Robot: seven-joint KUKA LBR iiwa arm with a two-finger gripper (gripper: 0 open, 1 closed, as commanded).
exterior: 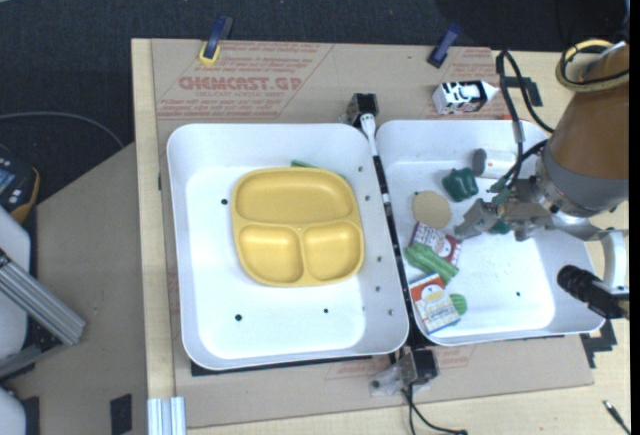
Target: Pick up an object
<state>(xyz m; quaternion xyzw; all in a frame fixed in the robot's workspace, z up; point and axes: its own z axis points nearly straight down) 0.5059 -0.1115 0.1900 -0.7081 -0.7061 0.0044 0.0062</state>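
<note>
The right bin holds several small items along its left side. A teal green object lies near the top, with a tan round disc just below it. Further down come a red and white packet, a green piece and a white card with an orange picture. My gripper hangs low over the middle of this bin, just right of the disc and the packet. Nothing shows in its grasp.
The left bin holds a yellow divided plate with a green scrap at its far edge. A small grey piece lies near the right bin's top. A black and white object sits on the bench behind it.
</note>
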